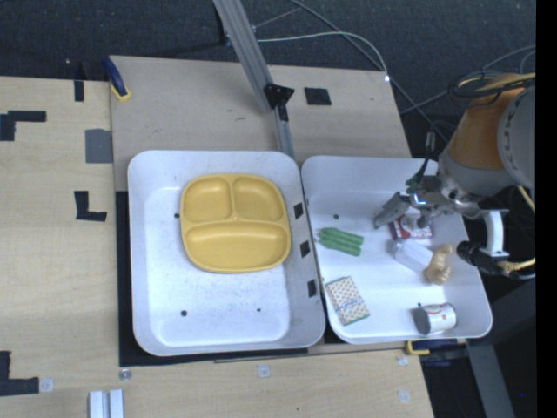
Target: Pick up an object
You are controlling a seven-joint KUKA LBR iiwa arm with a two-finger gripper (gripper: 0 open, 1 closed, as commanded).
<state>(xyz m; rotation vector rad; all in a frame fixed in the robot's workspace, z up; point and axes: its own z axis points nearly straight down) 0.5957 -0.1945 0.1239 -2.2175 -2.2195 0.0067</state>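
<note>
**Gripper low in the right bin, nothing lifted yet**

Gripper (402,216) sits low over the right bin (322,181), with the arm (487,142) coming in from the right edge. We see its two fingers splayed apart, one reaching left and down, the other by a small red and white packet (401,230). Nothing lies between them, so we read the tool as released and empty.

The things we could pick all lie in that bin: the packet just under the fingers, a pale tube (412,254) beside it, a tan figure (439,265) further right, a green bundle (340,240) to the left, a patterned pouch (346,299) near the front, and a grey and white cylinder (433,318) in the front corner. The left bin (148,233) holds a yellow divided plate (235,222).

Our worry is the crowding. The packet and the tube look to be touching, though the view is too coarse to be sure, so closing here may nip both, or push one aside and catch only an edge. A flat packet on a smooth white floor may also slide out as the fingers shut.

The bins rest on a pale wooden bench (52,233) marked with dark tape, with cables trailing across a dark carpet (130,16) behind.
</note>
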